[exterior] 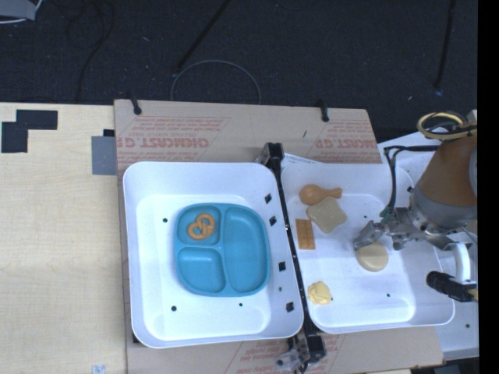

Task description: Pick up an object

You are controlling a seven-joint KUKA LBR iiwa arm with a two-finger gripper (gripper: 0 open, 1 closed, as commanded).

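Two shallow white bins sit side by side on a sheet of cardboard point(234, 135) that lies on the pale wooden surface point(54, 240). The left bin point(148, 193) holds a blue divided plate point(234, 259), and a small orange pretzel point(202, 226) rests in the plate's upper left compartment. The right bin point(366, 306) carries the loose food pieces. Near its upper left lies a tan drumstick point(318, 194), and just below it, touching or nearly so, a pale square slice of bread point(327, 216). A thin brown cracker point(305, 234) lies close to the divider between the bins, beside the bread. A small yellow lump point(319, 292) sits lower down, well apart from the others. A round cream-coloured bun point(373, 257) lies toward the right part of the bin. The grey arm point(448, 185) with its orange band reaches in from the right, and the gripper point(371, 236) hangs low over the bin, its tip just above and to the left of the bun, very near or touching it. The metal parts of the jaws blur together at this angle, so whether they are spread or closed cannot be told, and nothing is plainly seen between them.
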